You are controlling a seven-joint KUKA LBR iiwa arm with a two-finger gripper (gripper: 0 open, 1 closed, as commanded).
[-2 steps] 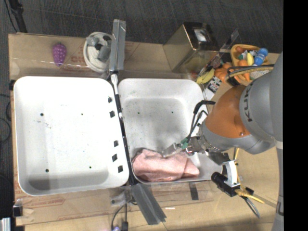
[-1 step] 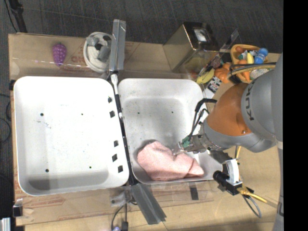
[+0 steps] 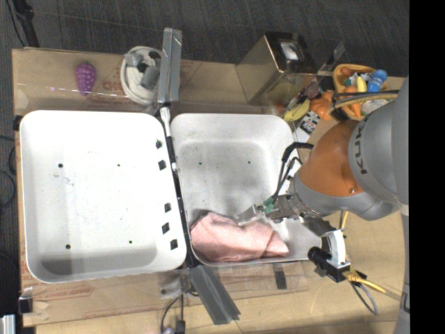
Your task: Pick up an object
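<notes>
- The pink cloth (image 3: 236, 238) lies crumpled along the lower edge of the right bin (image 3: 229, 134), in the lower middle of the frame; it looks like the only thing in either bin to pick.
- The left bin (image 3: 90, 186) fills the left half of the frame.
- The arm (image 3: 348, 165) reaches in from the right, and its gripper (image 3: 259, 213) sits low over the upper right part of the cloth, at or just above the fabric.
- Whether the tool is spread or pressed together, I cannot tell: it is small and partly lost against the cloth and the bin floor.
- Nothing shows the cloth lifted; it rests flat on the bin floor, so I judge the step in hand to be the descent onto the cloth or the pinch itself, not the carry.
- The next move calls for a firm closure on a fold of fabric, then a straight lift clear of the bin wall.
- Being soft, the cloth may slip out or only partly rise.
</notes>
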